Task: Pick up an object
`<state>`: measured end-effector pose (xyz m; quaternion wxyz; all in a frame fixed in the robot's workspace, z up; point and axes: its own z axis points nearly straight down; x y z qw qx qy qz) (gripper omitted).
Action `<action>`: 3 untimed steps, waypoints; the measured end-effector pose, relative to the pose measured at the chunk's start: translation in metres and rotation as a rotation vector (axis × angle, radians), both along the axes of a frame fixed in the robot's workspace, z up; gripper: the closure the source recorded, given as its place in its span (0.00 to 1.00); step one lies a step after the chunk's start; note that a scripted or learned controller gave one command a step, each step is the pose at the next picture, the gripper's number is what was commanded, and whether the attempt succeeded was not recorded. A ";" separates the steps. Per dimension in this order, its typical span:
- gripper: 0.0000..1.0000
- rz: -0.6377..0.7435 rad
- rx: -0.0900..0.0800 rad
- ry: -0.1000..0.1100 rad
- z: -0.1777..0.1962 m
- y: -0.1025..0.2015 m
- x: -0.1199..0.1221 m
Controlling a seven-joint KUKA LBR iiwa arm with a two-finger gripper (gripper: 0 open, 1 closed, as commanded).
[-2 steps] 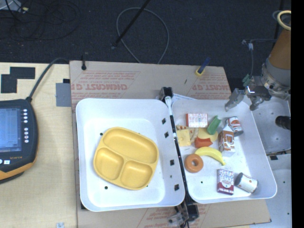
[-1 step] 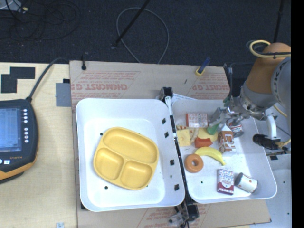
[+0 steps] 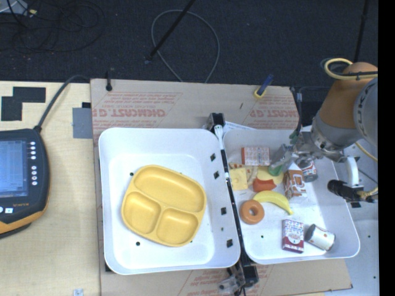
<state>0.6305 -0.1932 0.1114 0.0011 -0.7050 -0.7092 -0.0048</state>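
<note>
The right bin (image 3: 345, 217) holds several small items. Among them are a red and white box (image 3: 255, 155), a yellow wedge (image 3: 237, 177), a red and green piece (image 3: 265, 181), a banana (image 3: 274, 200), a brown donut (image 3: 252, 212), a red carton (image 3: 293, 235) and a white can (image 3: 321, 237). A small brown box (image 3: 295, 184) and a tin (image 3: 307, 170) lie just under the arm. My gripper (image 3: 285, 157) hangs low over the bin's upper middle, between the red and white box and the tin, its tip near the red and green piece.
The left bin (image 3: 117, 147) carries a yellow divided tray (image 3: 163, 205). A teach pendant (image 3: 18, 171) lies at the far left of the bench. The grey and orange arm (image 3: 345, 113) crosses the right bin's far right corner. Cables run along the dark floor behind.
</note>
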 end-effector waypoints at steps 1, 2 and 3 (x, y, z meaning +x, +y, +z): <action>0.00 0.000 -0.002 0.003 -0.022 0.019 0.015; 1.00 -0.001 -0.008 0.006 -0.011 0.015 0.013; 0.00 0.000 -0.006 0.008 -0.012 0.016 0.013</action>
